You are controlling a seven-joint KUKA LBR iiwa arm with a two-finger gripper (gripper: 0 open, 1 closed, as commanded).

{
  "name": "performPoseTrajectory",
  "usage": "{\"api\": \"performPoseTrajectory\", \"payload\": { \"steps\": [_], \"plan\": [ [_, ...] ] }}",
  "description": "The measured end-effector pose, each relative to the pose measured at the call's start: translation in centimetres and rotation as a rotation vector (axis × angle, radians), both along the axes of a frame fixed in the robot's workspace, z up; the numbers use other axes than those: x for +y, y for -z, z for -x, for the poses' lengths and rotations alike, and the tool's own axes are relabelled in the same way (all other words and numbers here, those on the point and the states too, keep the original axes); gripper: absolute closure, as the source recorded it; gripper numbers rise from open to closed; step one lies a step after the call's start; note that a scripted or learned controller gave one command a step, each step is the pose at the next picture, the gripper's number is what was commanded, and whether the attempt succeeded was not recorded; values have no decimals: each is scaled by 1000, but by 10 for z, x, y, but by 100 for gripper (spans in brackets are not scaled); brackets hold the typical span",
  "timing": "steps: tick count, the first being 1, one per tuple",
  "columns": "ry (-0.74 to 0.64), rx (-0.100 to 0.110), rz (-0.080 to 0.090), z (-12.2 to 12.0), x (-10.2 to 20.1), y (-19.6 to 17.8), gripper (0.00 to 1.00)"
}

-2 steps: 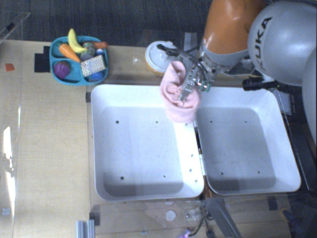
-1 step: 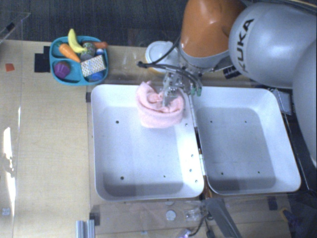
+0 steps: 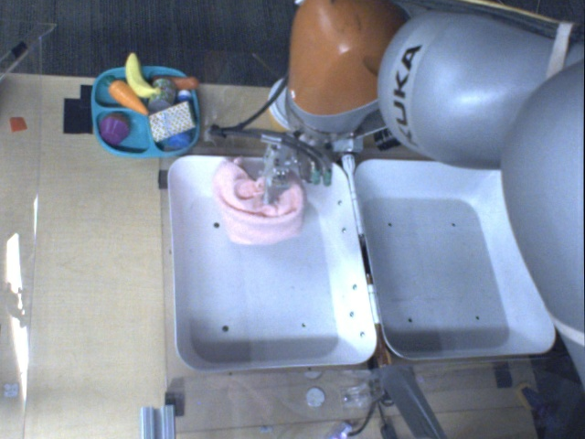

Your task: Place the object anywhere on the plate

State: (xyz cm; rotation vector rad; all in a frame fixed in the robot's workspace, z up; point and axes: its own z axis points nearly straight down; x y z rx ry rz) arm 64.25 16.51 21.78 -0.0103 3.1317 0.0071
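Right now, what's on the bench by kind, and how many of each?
White bins: 2 (left bin, right bin)
Pink cloth: 1, lying in the left bin under the gripper
Blue divided plate with toy food: 1
Total: 4

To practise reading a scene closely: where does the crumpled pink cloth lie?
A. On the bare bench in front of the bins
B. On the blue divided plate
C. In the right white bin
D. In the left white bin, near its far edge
D: the crumpled pink cloth sits inside the left white bin, toward its far edge, under the gripper.
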Motion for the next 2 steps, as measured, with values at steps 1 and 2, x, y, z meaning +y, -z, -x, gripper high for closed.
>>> {"api": "performPoseTrajectory", "payload": {
  "steps": [1,2],
  "plan": [
    [1,1,-1,13,51,-8,100],
    [1,0,-1,13,50,-8,0]
  ]
}}
